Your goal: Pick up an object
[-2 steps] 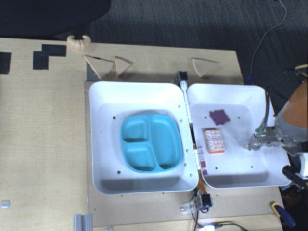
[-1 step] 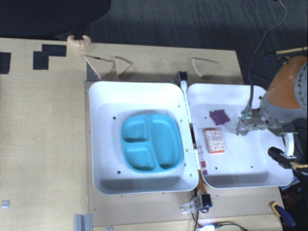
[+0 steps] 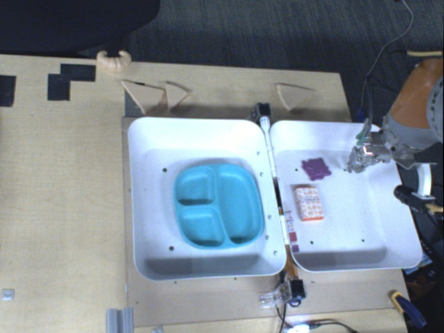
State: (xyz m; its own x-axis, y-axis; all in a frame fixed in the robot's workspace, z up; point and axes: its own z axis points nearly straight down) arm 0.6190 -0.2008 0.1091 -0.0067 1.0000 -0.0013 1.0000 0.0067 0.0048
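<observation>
Two objects lie in the right bin (image 3: 388,255). A small purple piece (image 3: 316,167) rests near the bin's back left. Just in front of it lies a small rectangular packet (image 3: 309,203) with a white, orange and red print. My gripper (image 3: 357,159) hangs over the back right part of this bin, to the right of the purple piece and apart from it. Nothing shows between its fingertips. The grey arm with its orange band (image 3: 416,99) comes in from the right edge.
The left bin (image 3: 146,241) holds a blue tray with three compartments (image 3: 218,203). A black-and-white divider strip (image 3: 272,172) runs between the bins. Cables and small clips lie at the bench's front edge (image 3: 291,297).
</observation>
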